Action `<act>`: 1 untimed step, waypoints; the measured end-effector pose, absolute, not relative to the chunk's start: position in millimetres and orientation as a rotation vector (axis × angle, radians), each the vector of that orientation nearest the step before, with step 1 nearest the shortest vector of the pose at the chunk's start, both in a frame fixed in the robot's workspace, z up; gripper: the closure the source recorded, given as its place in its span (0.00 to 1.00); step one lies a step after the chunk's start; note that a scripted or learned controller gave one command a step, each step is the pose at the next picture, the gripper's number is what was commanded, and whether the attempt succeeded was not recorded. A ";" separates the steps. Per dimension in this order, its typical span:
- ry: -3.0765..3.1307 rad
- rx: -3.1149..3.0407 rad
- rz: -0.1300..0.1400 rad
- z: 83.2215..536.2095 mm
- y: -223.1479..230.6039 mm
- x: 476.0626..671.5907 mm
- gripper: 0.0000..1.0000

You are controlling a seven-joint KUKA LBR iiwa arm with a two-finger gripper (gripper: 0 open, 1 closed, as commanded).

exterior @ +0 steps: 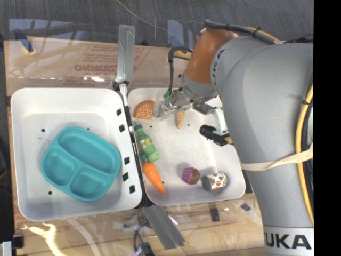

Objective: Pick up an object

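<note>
A: Trouble first, as I judge it. My pincer [169, 106] hangs low at the far end of the right bin [234, 169], just beside the waffle [143, 110] on its left and the ice-cream cone [180, 120] on its right. How far it is open I cannot tell from this angle, and I see nothing caught in it.

B: So what could fail?

A: With two small things that near, a closing stroke could nudge one aside, or pinch the bin wall. The cone looks narrow and likely to roll away.

B: And the other candidates?

A: A green bottle [146, 143] and a carrot [154, 177] lie along the left wall, hard against the divider. A purple piece [190, 175] and a small can [215, 181] touch each other at the near edge. Crowding could spoil a grasp at any of these.

B: The surroundings?

A: White bins, smooth and shallow, on a bench [69, 63] covered with printed cardboard. The left bin [32, 116] carries a teal divided plate [80, 164]. Dark floor lies beyond.
</note>
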State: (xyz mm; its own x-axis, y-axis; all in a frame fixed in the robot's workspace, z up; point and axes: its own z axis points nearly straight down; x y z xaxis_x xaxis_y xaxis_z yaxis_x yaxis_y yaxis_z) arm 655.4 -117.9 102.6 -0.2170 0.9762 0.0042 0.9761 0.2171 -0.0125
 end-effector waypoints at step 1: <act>-1.957 -2.451 0.004 91.9 -97.6 656.4 1.00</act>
